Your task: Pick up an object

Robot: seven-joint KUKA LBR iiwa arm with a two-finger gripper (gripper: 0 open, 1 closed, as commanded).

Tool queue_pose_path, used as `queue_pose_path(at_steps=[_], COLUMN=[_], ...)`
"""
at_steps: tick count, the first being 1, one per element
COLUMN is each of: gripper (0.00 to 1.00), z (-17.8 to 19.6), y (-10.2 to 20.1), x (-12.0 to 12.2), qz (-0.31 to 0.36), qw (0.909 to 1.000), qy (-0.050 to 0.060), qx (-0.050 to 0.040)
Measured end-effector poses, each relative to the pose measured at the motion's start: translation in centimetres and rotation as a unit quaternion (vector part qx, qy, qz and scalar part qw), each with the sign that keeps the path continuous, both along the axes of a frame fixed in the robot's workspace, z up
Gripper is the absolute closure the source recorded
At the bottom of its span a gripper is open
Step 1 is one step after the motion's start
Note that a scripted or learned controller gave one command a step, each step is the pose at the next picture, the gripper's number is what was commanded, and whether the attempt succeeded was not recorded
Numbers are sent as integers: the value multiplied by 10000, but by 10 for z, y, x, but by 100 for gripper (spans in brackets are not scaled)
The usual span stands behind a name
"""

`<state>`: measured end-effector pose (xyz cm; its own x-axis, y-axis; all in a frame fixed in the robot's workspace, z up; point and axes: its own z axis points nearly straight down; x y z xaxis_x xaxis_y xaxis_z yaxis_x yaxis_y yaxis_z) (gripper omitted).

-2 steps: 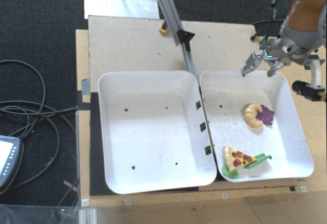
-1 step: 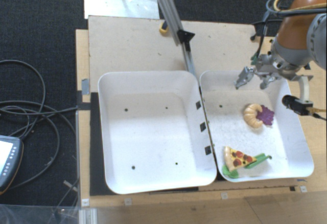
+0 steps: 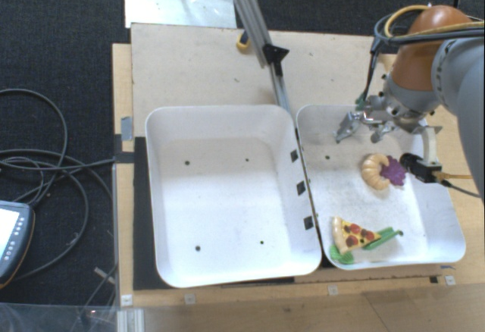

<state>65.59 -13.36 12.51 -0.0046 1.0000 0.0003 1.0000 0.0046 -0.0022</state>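
Two toys, a tan croissant [image 3: 373, 170] touching a purple piece [image 3: 392, 170], lie in the right bin [image 3: 439, 236], just below-right of the pincer [image 3: 362, 128], whose fingers look spread and hold nothing.

white bins [image 3: 220, 194], purple toy [image 3: 393, 170], tan croissant [image 3: 373, 170]

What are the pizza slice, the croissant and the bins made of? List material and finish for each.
Pizza slice: probably moulded toy plastic; flat saturated colours.
Croissant: likely plastic or rubber; smooth, evenly tan ridges.
Left bin and right bin: apparently thin formed plastic, matte white; rounded corners, thin rims.
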Motion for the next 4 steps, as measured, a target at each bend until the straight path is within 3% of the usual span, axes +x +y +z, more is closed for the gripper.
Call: queue_pose_path(at_steps=[1,2,4], gripper=[0,100,100], z=[-36,-22,78], y=[1,1,18], x=[0,2,0], qz=[1,10,13], qw=[10000,10000,10000], qy=[-3,-34,-52], qx=[-1,-4,-5])
